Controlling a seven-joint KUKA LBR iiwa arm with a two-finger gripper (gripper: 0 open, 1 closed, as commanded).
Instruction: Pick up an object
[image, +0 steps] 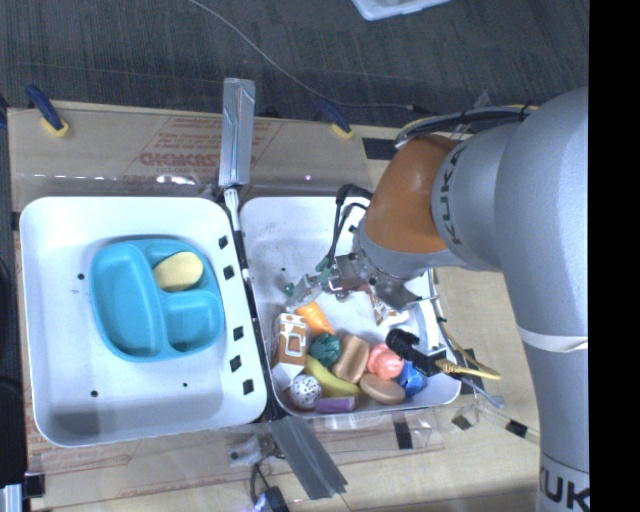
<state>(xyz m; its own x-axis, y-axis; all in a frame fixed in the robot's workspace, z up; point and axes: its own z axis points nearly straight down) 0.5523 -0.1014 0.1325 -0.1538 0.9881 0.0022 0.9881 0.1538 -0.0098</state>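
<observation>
The arm is hovering its gripper (352, 280), finger state impossible to tell, over the right bin (262, 232), approaching the toy pile (345, 365) at its six o'clock end, so descending comes next.

A robotics lab: a grey industrial arm with an orange band (480, 190) works over clamped white plastic bins (50, 300) on a cardboard-covered bench (180, 145).

Bench (480, 300) w/ 2 white bins: left (50, 330), right (280, 225)
</observation>
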